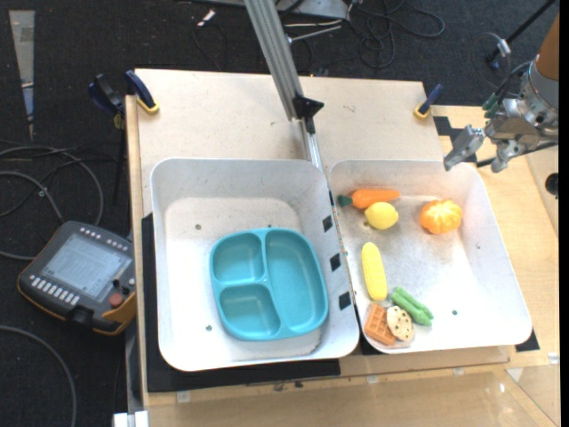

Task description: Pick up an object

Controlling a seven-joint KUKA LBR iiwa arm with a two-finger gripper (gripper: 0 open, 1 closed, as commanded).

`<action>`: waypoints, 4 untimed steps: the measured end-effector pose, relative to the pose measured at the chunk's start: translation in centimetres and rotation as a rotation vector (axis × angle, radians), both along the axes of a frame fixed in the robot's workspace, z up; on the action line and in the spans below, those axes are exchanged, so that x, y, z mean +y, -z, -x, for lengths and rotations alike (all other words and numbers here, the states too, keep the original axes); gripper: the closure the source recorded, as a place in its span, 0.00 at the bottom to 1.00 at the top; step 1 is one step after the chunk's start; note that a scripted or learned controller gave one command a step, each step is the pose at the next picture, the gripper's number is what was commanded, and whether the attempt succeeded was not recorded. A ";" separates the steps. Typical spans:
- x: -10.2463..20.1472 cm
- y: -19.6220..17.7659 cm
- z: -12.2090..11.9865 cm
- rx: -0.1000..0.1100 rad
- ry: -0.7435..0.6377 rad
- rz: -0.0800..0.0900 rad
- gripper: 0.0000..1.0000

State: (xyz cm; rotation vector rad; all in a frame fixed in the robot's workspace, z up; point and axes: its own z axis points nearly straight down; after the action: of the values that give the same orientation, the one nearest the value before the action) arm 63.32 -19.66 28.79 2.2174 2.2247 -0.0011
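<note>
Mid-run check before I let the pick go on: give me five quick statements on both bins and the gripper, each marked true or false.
1. The blue divided tray lies in the left bin. True.
2. The orange sits in the left bin. False: it is in the right bin.
3. The gripper holds the lemon. False: it is above the right bin's far right corner, with nothing between its fingers.
4. The corn cob lies nearer the camera than the lemon. True.
5. The carrot lies on the tray. False: it is beside the lemon.
</note>
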 end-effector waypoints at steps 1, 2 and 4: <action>0.0 0.0 0.0 0.001 0.000 0.000 0.00; 0.4 6.2 0.6 0.006 0.002 -0.002 0.00; 1.6 17.3 -0.1 -0.004 0.000 -0.001 0.00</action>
State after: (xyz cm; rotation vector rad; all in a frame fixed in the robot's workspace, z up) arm 63.41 -18.01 11.50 2.2166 2.2233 0.0045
